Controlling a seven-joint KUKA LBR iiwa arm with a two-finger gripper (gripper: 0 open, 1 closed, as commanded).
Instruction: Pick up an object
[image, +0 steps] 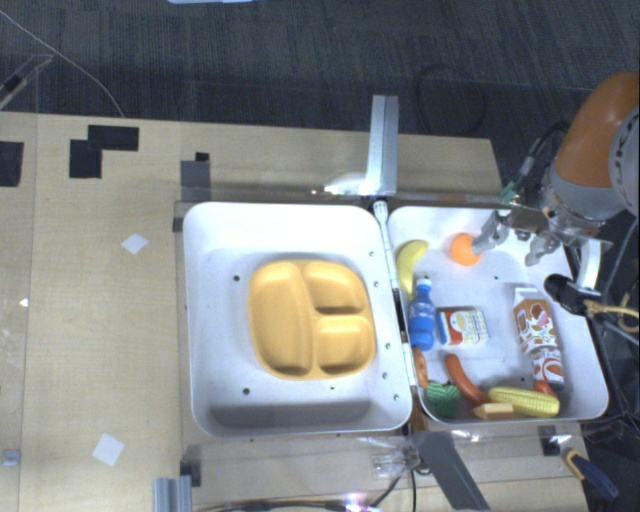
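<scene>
Arm (600, 140) comes in from the right, orange band up top; gripper (515, 240) hangs over the far part of the right bin (597, 385); fingers spread apart, nothing between them.

Right bin holds the clutter: orange ball (463, 249) at the far end, just left of the gripper, apart from the fingertips; banana (410, 262) against the left wall, far half; blue bottle (421, 315) just near of the banana, lying along the same wall; small carton (463, 326) touching the bottle's right side; tall printed carton (538, 340) along the right side, lying flat; sausage (464, 378) near of the small carton, angled; corn cob (523, 401) at the near right corner; green item (443, 399) at the near left corner, too small to identify; pale block (491, 411) just near of the sausage.

Left bin (215, 300) carries a yellow tray (308, 318) with three compartments, sitting about centre, well apart from the walls.

Both bins rest side by side on a wooden bench (90, 330); metal bracket (384, 150) stands at the far end, between the bins.
</scene>
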